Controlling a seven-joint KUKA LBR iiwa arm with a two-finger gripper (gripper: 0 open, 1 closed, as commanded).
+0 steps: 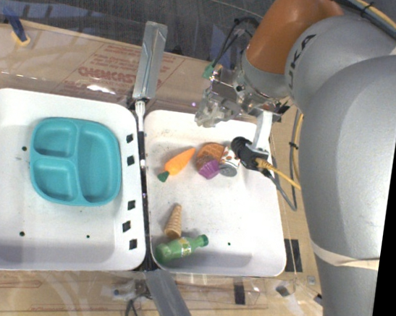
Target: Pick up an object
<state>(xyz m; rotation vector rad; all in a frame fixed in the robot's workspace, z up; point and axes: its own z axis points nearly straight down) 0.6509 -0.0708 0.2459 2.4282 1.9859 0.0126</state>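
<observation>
Claw (210, 113) hovers over right bin's (262, 221) far edge; finger state: cannot tell (blurred). Risk: carrot (177, 162) and brown piece (210, 152) crowd together, so a descent may nudge both.

A bulky grey arm (350, 168) is seen at the frame's right, banded in orange (286, 27) near the top, with black and yellow cables (283, 176) attached.

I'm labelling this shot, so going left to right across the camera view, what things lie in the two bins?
Teal tray → carrot → cone → green bottle. The small pile by the carrot overlaps, so I leave it out.
</observation>
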